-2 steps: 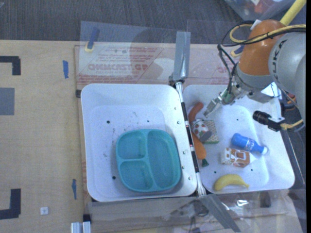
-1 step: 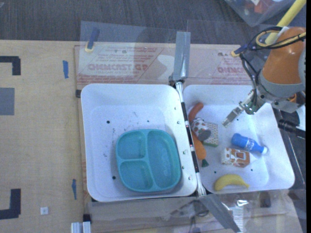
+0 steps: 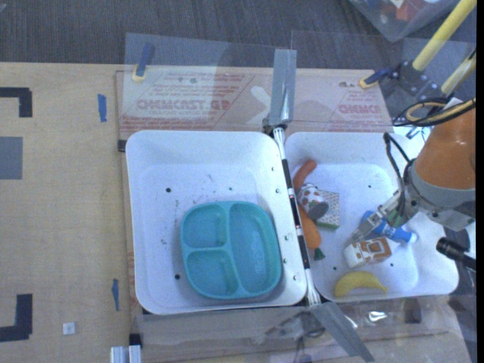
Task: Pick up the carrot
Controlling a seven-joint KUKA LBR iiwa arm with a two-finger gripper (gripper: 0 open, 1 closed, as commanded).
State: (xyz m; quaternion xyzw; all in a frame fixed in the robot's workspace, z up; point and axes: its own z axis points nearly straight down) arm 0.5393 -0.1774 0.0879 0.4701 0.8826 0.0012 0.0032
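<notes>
The carrot point(image 3: 310, 231) is orange with a dark green end and lies along the left wall of the right bin point(image 3: 423, 278), pointing toward the front. My gripper point(image 3: 384, 219) hangs low over the middle of that bin, well to the right of the carrot, just above a blue object point(image 3: 398, 234) and a small white and brown carton point(image 3: 366, 252). Nothing shows held in the gripper. A patterned white packet point(image 3: 319, 203) lies against the carrot's upper part.
A reddish-orange piece point(image 3: 304, 172) lies at the back left of the right bin. A yellow banana point(image 3: 361, 283) rests by its front wall. The left bin point(image 3: 151, 165) holds a teal divided plate point(image 3: 197, 267). A ridge point(image 3: 291, 203) divides the bins.
</notes>
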